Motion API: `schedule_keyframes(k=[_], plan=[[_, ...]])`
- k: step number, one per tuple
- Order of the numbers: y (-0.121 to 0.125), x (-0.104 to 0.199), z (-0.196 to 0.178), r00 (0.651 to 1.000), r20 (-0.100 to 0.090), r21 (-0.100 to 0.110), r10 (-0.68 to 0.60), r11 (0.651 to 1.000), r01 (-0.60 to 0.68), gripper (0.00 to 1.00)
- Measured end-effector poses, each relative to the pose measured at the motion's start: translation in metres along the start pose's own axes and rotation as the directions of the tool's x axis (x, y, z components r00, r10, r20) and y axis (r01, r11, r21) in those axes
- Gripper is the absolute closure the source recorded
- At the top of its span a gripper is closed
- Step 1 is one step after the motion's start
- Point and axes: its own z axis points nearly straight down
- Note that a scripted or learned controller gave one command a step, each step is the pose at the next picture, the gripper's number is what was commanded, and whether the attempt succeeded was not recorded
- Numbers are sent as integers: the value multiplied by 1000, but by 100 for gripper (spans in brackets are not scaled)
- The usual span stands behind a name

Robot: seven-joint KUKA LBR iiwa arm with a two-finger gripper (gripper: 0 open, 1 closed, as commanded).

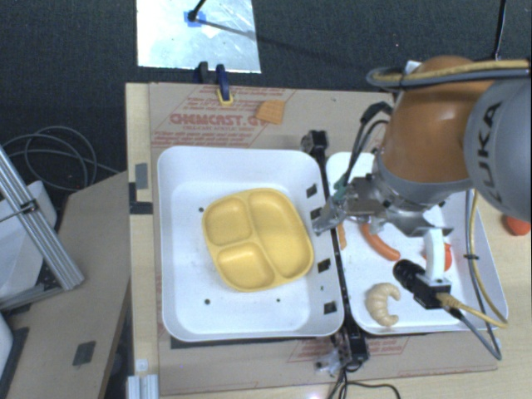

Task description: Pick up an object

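claw (331, 212) low over right bin's (416, 322) left rim | open or closed: cannot tell | croissant (384, 300), carrot (378, 241) lie loose | nothing lifted yet

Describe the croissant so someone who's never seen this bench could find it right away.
Find the white bin on the view's right. Near its bottom edge lies the croissant, pale tan and crescent-shaped. The orange piece above it in the view is thin and straighter.

The plate (258, 239) is yellow, the left bin (187, 214) white, the croissant (382, 302) tan.
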Motion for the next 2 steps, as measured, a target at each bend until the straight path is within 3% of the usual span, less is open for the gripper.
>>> schedule_keyframes(k=[1, 2], plan=[[-4, -102, 87, 1000, 0, 0, -1, 1000, 1, 0], [-11, -5, 92, 1000, -2, 0, -5, 1000, 5, 0]])
